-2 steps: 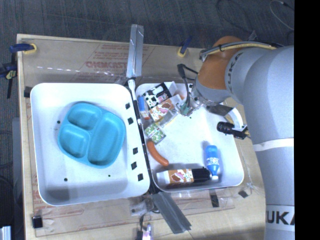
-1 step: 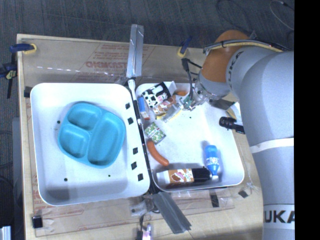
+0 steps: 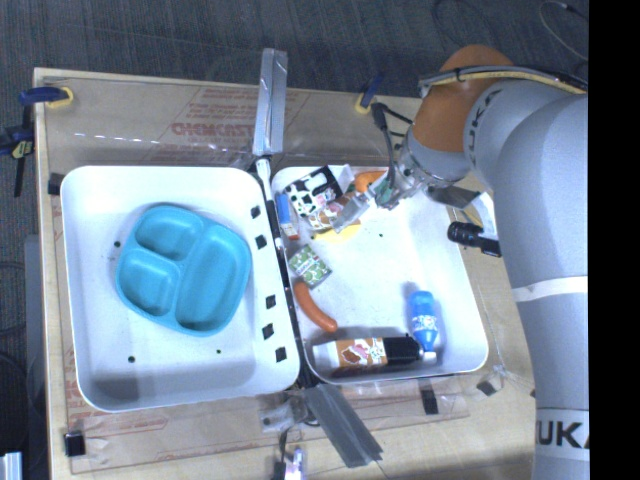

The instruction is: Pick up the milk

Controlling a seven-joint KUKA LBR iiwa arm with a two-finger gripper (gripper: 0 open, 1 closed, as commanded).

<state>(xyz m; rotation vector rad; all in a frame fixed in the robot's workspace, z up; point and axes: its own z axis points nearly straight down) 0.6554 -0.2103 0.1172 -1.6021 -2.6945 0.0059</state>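
The milk, a small white carton with black cow-patch markings, lies on its side at the back left corner of the right-hand shallow white bin, close to the wall that divides the two bins. It rests on the bin floor — not lifted, so the pick is not yet done. The two-finger gripper sits low at the back of the same bin, just beside the carton's right end, among a small yellow piece and an orange item. Whether it is spread or pinched cannot be told from this view, and nothing is visibly between its tips. By my judgement the approach is made, while the grasp and the lift are left.

Further out in that bin are a small green patterned packet, an orange-red sausage-shaped toy, a dark brown bottle lying along the front wall and a blue-capped bottle — well apart from the carton.

The left-hand white bin holds a blue three-compartment plastic tray. Both bins sit on a pale board bench with printed lettering, clamped at its corners, over a dark carpeted floor.
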